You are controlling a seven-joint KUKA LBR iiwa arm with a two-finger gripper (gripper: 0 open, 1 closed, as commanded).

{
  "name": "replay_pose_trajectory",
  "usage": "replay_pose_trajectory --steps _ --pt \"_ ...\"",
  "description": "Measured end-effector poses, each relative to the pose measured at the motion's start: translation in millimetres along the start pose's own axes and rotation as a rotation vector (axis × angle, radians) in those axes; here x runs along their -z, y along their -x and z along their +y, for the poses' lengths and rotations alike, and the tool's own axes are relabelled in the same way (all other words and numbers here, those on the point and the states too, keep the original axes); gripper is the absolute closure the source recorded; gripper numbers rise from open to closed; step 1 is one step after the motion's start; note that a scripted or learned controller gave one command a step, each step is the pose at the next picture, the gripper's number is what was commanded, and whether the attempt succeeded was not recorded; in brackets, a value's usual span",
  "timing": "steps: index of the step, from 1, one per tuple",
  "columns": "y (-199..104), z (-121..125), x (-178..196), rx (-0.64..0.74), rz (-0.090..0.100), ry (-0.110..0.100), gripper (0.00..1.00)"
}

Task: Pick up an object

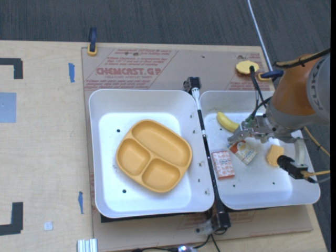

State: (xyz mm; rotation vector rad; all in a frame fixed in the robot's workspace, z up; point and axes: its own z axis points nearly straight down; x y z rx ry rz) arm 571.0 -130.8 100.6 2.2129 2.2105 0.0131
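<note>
My gripper [240, 137] is low inside the right bin [262, 193], reaching in from the right. It sits just below a yellow banana [227, 121] and right above a small orange-and-white packet [244, 154], which it partly hides. A red-and-white flat packet [223, 165] lies to the lower left of the gripper, near the bin's left wall. A yellow block [274, 155] lies to its lower right, under the arm's wrist. Nothing is visibly lifted off the bin floor.
The left bin [102, 140] holds a yellow divided plate [153, 155]. A black rail [206, 146] runs between the two bins. Cables and a black connector [290, 165] hang from the wrist over the right bin. A yellow disc [245, 67] lies on the board behind.
</note>
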Motion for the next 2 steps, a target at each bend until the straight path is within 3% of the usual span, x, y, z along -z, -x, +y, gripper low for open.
replay_pose_trajectory --steps 1,2 --pt "-55.4 -87.8 92.1 0.003 0.005 -0.017 1.0" --pt "-144.7 -89.8 86.1 0.003 0.006 -0.017 1.0"
